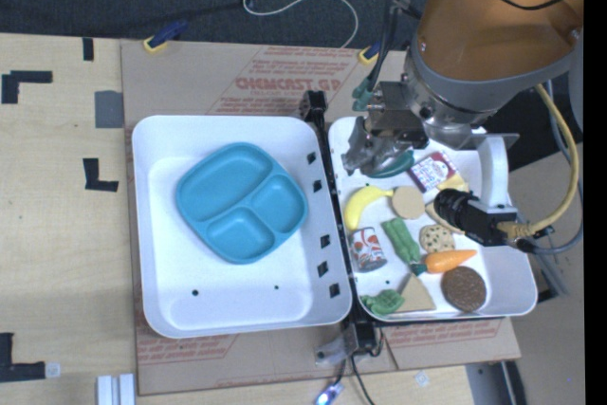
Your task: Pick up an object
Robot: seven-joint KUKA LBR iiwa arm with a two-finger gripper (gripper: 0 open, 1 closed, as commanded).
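The end effector [377, 147] hangs low over the far left corner of the right bin [517, 303]. Finger state: cannot tell, since the wrist and arm body cover them from above. No item is visible between the fingers.

Items in the right bin, relative to the end effector:
- A teal curved piece [389, 171] lies directly under it; contact cannot be confirmed.
- A yellow banana [363, 202] lies just below it, toward the near side.
- A round tan biscuit [408, 202] sits beside the banana, to the right.
- A purple-and-white packet [430, 172] lies just right of the end effector.
- A small printed can [368, 248] and a green pod [402, 240] lie further toward the near side.
- An orange carrot [450, 260], a brown round patty [465, 288] and a green leafy piece [384, 303] lie nearest the bin's near edge, well apart from it.

The left bin [156, 299], left of the end effector, holds 1 blue divided plate [241, 201] with 3 compartments. Both bins rest on a cardboard-covered surface [190, 76].
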